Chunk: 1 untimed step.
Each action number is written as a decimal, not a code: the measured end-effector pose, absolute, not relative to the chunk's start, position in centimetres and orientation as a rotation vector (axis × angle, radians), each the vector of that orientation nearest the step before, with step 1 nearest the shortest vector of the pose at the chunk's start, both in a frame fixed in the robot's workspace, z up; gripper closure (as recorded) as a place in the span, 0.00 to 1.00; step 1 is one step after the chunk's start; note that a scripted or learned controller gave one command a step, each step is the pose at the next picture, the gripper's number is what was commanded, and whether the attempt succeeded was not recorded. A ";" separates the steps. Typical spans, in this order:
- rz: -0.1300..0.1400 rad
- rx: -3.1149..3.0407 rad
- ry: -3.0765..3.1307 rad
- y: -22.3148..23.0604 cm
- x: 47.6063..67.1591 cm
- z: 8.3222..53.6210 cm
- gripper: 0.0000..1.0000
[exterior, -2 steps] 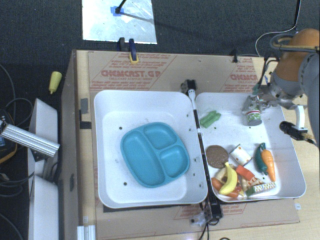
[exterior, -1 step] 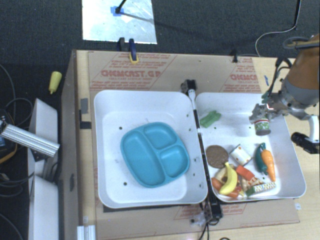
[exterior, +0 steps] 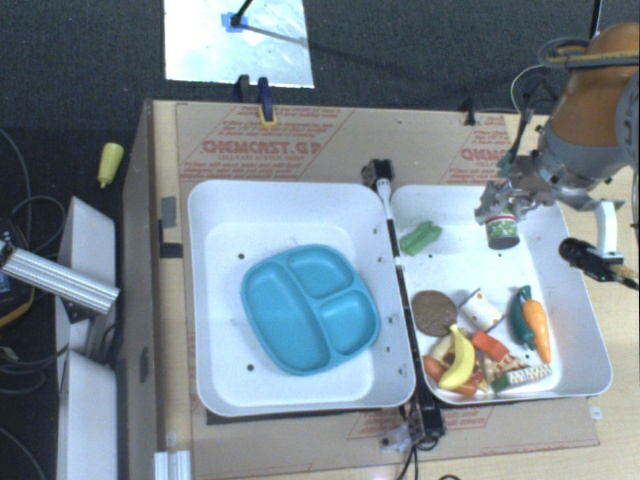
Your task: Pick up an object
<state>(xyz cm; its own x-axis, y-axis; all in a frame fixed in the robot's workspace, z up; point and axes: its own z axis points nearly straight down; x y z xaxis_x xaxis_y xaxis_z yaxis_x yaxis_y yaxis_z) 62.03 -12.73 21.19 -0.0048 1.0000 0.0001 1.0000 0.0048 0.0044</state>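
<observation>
Hand [exterior: 500,213] seemingly clamped on a small green-and-white can [exterior: 503,232], above the right bin [exterior: 580,298].

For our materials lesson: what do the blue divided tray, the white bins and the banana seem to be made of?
Blue divided tray: probably moulded plastic, with an even matte colour and rounded compartment walls.
White bins: likely thin formed plastic, smooth and slightly glossy, with rounded rims.
Banana: looks like toy plastic, uniformly bright yellow; too small to be sure.

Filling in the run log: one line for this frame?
arm: over right bin | gripper: on green can, grasp unclear | left bin: blue tray
</observation>
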 end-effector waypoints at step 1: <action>0.004 2.216 2.225 -3.8 59.2 23.6 1.00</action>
